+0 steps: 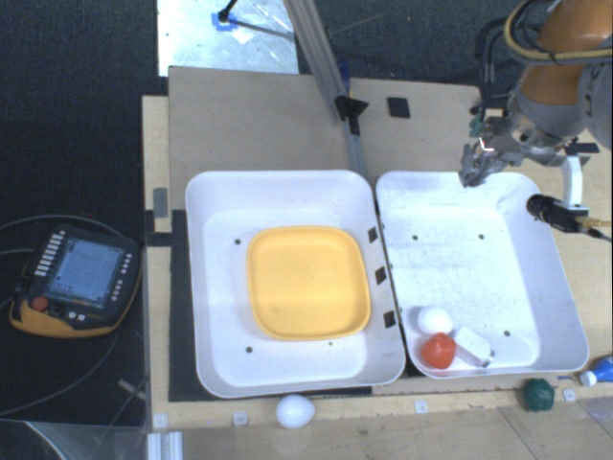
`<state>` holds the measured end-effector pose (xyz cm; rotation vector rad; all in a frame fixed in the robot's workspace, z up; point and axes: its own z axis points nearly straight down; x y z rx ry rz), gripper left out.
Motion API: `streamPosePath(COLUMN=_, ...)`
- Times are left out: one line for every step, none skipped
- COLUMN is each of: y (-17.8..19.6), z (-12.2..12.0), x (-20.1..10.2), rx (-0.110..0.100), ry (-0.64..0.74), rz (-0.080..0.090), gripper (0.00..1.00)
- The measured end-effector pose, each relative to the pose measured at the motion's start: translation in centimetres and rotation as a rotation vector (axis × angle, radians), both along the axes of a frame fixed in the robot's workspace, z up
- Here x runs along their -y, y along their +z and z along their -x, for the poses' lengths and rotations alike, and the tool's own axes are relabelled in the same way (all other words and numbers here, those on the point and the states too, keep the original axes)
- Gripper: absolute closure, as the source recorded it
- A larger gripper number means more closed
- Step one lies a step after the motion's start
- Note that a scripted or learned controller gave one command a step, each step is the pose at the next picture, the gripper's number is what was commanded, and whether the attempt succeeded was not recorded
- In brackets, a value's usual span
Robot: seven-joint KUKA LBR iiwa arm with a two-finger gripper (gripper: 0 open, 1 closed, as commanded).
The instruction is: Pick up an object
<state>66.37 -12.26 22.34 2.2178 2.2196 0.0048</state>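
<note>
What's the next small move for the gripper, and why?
Probably travel toward the near corner of the right bin. The gripper sits over that bin's far edge with nothing seen between its fingers, while the red object, white ball and white block are clustered at the near wall, touching or nearly so.

Below and left of the claw (472,172), you are looking at two smooth white plastic bins (215,353), the farther one holding a matt yellow plastic plate (308,282). Beneath them, the bench (259,123) is showing a dull, cardboard-like brown surface.
</note>
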Motion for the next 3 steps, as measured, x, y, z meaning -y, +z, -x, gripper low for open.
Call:
streamPosePath(y=6.0, z=0.4, x=0.7, rx=0.002, ry=-0.001, rz=0.000, gripper=1.00)
streamPosePath(y=5.4, z=0.9, x=-3.6, rx=-0.004, ry=0.002, rz=-0.001, gripper=1.00)
streamPosePath(y=5.0, z=0.7, x=-7.9, rx=-0.004, ry=0.003, rz=-0.001, gripper=1.00)
